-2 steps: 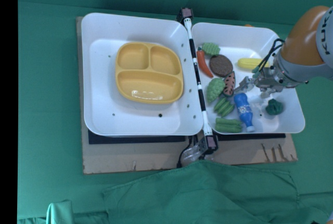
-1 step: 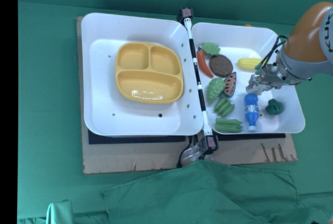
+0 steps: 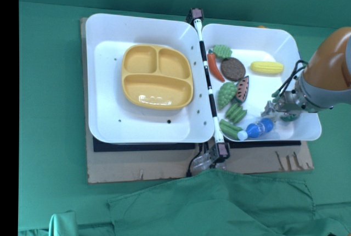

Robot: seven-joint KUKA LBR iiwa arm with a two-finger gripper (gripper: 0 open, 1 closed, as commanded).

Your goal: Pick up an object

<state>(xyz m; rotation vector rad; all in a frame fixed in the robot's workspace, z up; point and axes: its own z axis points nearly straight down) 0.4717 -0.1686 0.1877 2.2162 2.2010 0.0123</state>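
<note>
Camera view: two white bins are seen side by side on a green bench. A yellow plate [image 3: 158,76] with three compartments lies in the left bin [image 3: 104,114]. Toy foods are scattered in the right bin [image 3: 307,130].

The arm [image 3: 334,73] is reached in from the right, and the gripper [image 3: 279,107] is lowered over the near right part of that bin. A small bottle [image 3: 256,129] with a blue body and a white cap lies just to the left and slightly nearer than the fingertips, close by but apparently not touched. Its long axis runs roughly left to right, tilted so that the cap end points to the near left corner. It is judged the likeliest target, being the nearest thing; a short move left and nearward would be called for, with the fingers set across the long axis.

Nothing is seen between the fingers. Whether they are apart or together cannot be told, since they are small and blurred against the white floor.

Further left are green beans [image 3: 236,113], grapes [image 3: 226,93] and a melon slice [image 3: 243,89]. A brown cookie [image 3: 233,68], a carrot [image 3: 215,66] and a corn cob [image 3: 266,67] lie toward the far side, well apart from the gripper.
</note>
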